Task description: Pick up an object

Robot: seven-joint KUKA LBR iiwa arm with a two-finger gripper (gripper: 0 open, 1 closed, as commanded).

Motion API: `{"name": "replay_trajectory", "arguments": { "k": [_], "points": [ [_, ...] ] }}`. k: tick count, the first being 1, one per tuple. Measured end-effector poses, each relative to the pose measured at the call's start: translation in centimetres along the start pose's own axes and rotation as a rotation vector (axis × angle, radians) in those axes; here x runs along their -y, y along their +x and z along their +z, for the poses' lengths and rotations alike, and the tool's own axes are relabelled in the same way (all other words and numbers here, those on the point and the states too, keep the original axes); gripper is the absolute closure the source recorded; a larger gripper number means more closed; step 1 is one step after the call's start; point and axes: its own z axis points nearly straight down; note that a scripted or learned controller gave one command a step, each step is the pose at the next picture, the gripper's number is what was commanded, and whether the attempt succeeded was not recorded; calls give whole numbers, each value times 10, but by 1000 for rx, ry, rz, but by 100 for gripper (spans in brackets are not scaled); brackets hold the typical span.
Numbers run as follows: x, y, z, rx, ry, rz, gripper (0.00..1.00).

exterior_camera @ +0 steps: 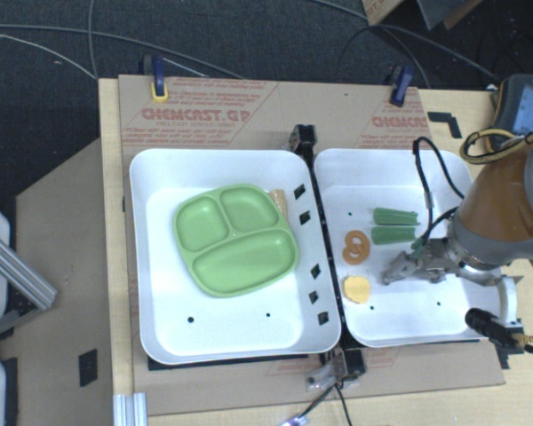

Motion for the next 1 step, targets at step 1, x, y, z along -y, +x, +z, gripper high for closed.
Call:
{"name": "replay_trajectory", "arguments": {
  "k": [1],
  "points": [
    [-1, 0, -13, 1, -5, 1, 100]
  ]
}}
